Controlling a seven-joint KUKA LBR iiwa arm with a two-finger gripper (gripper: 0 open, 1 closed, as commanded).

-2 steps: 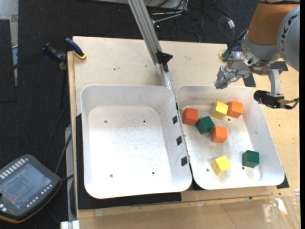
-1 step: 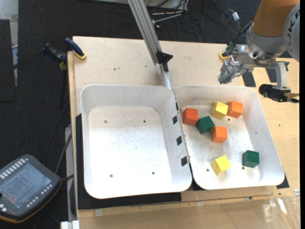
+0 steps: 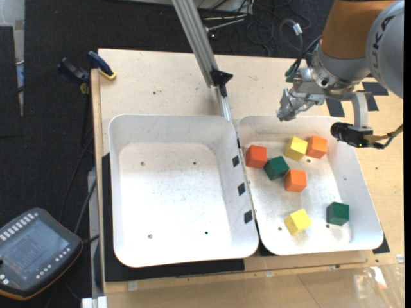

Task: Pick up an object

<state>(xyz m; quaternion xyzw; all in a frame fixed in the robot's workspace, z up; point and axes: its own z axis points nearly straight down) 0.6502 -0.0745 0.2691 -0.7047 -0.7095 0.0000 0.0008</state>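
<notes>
Nothing picked yet: gripper (image 3: 287,113) hangs over right bin's (image 3: 359,191) far edge, finger state unclear, all blocks (image 3: 296,179) resting loose in it.

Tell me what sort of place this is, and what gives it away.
Probably a robotics lab test bench. A grey and orange robot arm reaches over two shallow white plastic bins, the right one holding small coloured cubes, and a grey handheld control pendant lies nearby, with cables behind.
</notes>
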